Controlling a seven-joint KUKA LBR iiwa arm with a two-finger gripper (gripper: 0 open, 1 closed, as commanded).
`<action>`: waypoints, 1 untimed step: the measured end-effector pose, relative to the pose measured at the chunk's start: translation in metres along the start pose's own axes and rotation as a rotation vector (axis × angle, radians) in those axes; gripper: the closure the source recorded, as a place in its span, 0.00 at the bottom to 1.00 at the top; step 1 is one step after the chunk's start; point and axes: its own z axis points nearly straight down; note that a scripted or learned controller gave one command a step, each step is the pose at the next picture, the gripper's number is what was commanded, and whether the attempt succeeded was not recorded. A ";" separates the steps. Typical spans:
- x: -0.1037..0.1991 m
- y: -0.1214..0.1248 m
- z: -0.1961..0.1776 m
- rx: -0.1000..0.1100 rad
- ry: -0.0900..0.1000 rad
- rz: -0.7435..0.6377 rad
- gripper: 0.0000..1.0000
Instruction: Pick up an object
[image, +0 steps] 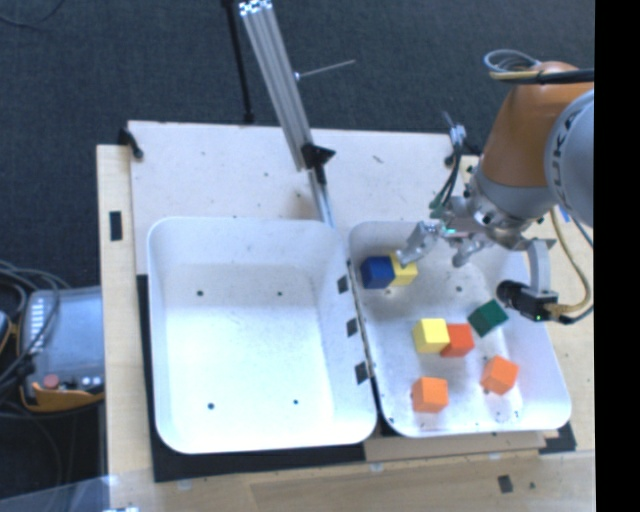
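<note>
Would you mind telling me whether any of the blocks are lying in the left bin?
No, the blocks, such as the blue block and the green block, all lie in the right bin.

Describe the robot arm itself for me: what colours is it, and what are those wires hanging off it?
The arm is rounded, with a wide orange band and smooth grey casing beside it. Below sits a metal wrist cluster, and the gripper ends in two slim silvery fingers. Thin dark and greenish cables run along the wrist, a pale cable loops above the orange band, and a beige hose curls past a small black unit on the side.
</note>
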 end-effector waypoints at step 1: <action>-0.008 -0.008 0.048 0.005 -0.001 0.003 0.00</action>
